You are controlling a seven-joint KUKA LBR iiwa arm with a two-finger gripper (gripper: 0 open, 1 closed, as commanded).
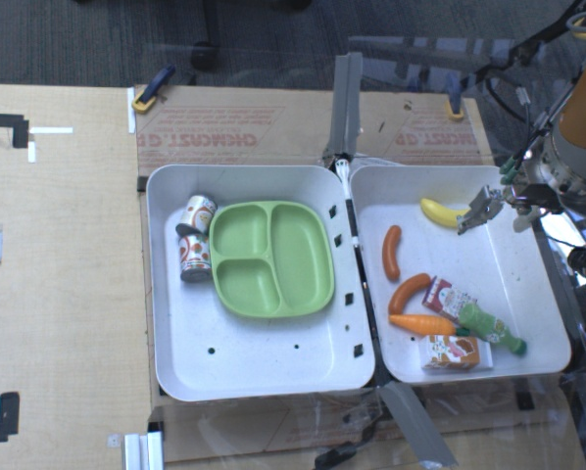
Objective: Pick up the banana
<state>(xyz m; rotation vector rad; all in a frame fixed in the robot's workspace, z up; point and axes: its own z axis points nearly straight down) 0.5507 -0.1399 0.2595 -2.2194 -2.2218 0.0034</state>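
The yellow banana (438,211) lies in the back of the right bin (528,262), near its far wall. My gripper (498,217) hangs over the same bin, just right of the banana, and is open. Its left finger (473,214) slants down to the banana's right tip, touching or nearly touching it. The right finger (521,221) stands well apart from it. Nothing sits between the fingers.
In the right bin lie two red sausages (392,251) (409,292), a carrot (422,324), a green bottle (489,326), a red-and-white packet (448,297) and an orange carton (452,352). The left bin (166,292) holds a green divided plate (273,258) and two cans (200,211) (194,258).
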